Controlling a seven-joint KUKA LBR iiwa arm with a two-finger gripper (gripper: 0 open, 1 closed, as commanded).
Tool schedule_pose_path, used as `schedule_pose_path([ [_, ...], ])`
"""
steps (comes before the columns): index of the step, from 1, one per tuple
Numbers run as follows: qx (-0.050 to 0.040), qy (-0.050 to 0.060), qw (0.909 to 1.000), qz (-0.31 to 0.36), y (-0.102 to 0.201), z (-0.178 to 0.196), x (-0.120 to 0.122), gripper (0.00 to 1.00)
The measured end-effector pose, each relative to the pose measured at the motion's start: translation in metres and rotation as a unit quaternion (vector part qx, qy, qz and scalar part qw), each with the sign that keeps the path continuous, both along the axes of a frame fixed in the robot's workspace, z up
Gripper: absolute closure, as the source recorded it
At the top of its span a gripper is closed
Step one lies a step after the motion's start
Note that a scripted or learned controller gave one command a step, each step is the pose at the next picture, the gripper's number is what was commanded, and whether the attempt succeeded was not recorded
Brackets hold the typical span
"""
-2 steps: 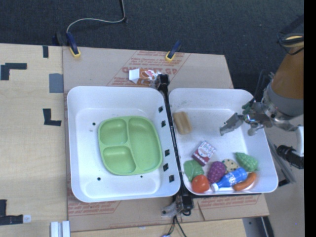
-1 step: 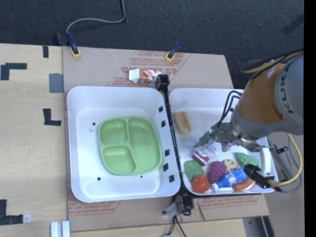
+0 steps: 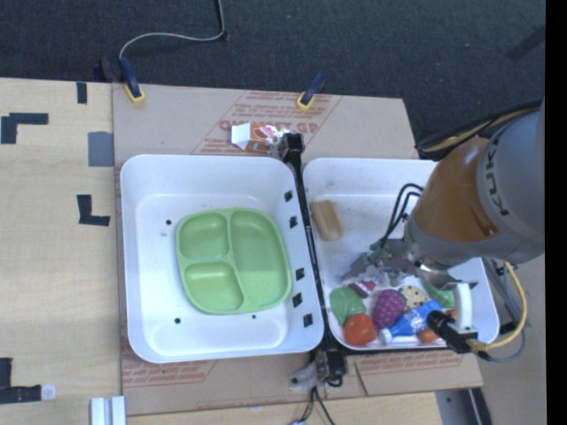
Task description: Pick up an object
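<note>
Down among glossy plastic toys (image 3: 390,308) — metal pincer (image 3: 376,264) (grip state unclear) — knobbly purple grapes (image 3: 387,306) nearby.

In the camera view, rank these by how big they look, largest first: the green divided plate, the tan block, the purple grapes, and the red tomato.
1. green divided plate, by far the largest
2. tan block
3. purple grapes and red tomato: these two look about alike, and each is partly crowded by neighbouring toys, so I won't rank them.

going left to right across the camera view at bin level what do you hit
left bin's rim → green divided plate → black divider between the bins → tan block → purple grapes → orange band on the arm
</note>
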State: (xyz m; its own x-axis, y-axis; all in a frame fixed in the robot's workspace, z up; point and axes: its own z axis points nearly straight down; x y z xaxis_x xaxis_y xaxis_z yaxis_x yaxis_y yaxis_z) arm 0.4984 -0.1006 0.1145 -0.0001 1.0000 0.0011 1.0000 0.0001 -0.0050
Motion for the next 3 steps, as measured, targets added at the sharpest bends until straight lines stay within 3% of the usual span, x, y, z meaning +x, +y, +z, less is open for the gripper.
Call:
schedule_pose_path([
  [1, -0.0008, -0.004, 1.0000, 0.000, 0.007, -0.027, -0.014, 0.00],
  [2, -0.0002, -0.004, 1.0000, 0.000, 0.007, -0.016, -0.013, 1.00],
  [3, -0.0001, -0.004, 1.0000, 0.000, 0.007, -0.016, -0.013, 0.00],
])
